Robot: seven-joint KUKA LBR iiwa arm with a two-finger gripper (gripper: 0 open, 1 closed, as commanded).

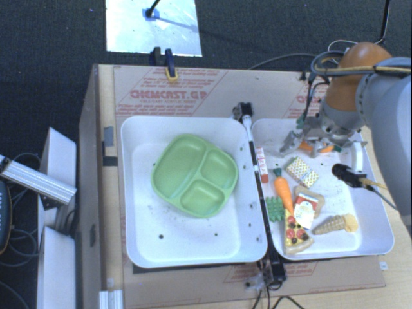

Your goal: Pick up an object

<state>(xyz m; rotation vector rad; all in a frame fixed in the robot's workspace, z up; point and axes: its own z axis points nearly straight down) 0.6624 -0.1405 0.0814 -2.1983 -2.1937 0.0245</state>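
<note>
Hovering low w/ end effector point(308, 140) over back of right bin point(380, 237) — grip state can't tell, fingers blurred — while nearest candidate, the carrot point(284, 194), is lying just fwd-left of it toward the divider, long axis running roughly front-to-back, well apart from green plate point(195, 174) in left bin.

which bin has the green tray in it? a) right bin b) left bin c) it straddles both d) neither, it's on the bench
b: the green tray lies flat inside the left bin, while the carrot and the other toy food lie in the right bin.
</note>
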